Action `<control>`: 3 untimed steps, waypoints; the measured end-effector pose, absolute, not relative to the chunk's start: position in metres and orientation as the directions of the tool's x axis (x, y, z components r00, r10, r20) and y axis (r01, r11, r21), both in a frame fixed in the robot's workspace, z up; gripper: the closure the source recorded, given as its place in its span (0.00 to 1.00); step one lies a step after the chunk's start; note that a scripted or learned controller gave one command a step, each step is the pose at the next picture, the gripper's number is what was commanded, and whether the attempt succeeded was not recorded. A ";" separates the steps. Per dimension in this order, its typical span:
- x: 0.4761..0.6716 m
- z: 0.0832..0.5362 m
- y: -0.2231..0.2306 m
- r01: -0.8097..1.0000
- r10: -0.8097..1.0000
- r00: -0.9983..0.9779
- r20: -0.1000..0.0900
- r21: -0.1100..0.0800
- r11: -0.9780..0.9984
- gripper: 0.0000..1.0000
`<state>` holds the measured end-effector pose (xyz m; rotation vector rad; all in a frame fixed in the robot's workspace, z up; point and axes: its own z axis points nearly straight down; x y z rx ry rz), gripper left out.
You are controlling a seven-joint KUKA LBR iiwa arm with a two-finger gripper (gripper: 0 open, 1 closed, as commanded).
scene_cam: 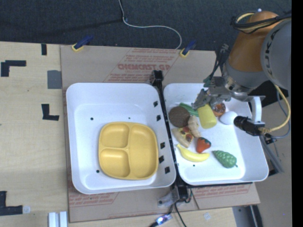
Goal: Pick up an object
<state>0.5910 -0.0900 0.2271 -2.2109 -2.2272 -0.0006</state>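
Arm reaches in from right of frame; pincer [208, 97] hangs low over upper part of the right bin [246, 171], just above the yellow pepper-like toy [207, 117]. Cannot tell how far the pincer is open or whether it has anything. Likely approach/descend step; next move calls for lowering squarely onto one item. Toys crowd together: brown disc [178, 116], banana [192, 154], strawberry [203, 144], green piece [225, 158]. Bin's lower right has open room. Left bin [80, 103] carries a yellow divided plate [128, 150].
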 end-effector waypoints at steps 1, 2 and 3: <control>0.599 0.213 -0.036 1.000 1.000 -0.007 0.002 -0.005 0.007 1.00; 0.602 0.229 -0.030 1.000 1.000 -0.002 0.001 -0.003 0.002 1.00; 0.607 0.232 -0.042 1.000 1.000 -0.001 0.000 -0.003 0.001 1.00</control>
